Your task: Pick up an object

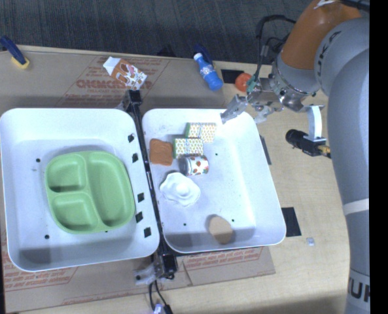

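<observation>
The gripper (231,112) hovers over the right bin's (259,195) 1 o'clock corner; whether it is apart or together cannot be told. At the bin's 11 o'clock lie 2 patterned boxes (195,139), a printed can (197,165) and a brown biscuit (160,152).

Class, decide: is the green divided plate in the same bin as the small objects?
No. The green plate lies in the left bin, apart from them.

We see our grey arm (351,142) reaching in from the right side of the counter, its orange band (311,34) above the wrist. Our claw (233,112) hangs toward the counter's far edge, angled down and leftward.
</observation>
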You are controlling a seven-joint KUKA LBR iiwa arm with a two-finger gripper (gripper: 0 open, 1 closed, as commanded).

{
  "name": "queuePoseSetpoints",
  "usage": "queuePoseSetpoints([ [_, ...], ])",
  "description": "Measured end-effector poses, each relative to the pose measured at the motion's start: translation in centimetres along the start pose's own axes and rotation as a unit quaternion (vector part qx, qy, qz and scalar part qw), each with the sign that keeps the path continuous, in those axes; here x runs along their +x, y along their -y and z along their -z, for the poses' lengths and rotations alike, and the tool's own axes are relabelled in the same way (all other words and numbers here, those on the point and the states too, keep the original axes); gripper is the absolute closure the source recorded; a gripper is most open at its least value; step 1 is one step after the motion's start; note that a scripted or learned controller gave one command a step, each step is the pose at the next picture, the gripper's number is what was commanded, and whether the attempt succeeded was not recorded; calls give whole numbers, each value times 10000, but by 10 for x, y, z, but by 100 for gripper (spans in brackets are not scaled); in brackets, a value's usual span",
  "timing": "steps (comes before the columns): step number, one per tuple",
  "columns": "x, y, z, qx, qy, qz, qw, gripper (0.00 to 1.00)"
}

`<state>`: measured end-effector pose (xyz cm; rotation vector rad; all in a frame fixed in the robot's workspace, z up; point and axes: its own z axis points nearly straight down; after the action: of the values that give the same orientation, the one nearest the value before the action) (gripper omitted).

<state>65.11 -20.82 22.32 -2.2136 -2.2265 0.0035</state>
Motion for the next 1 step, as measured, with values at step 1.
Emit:
queuePoseSetpoints([
  [1,47,42,-133,19,-9,6,10000,0],
])
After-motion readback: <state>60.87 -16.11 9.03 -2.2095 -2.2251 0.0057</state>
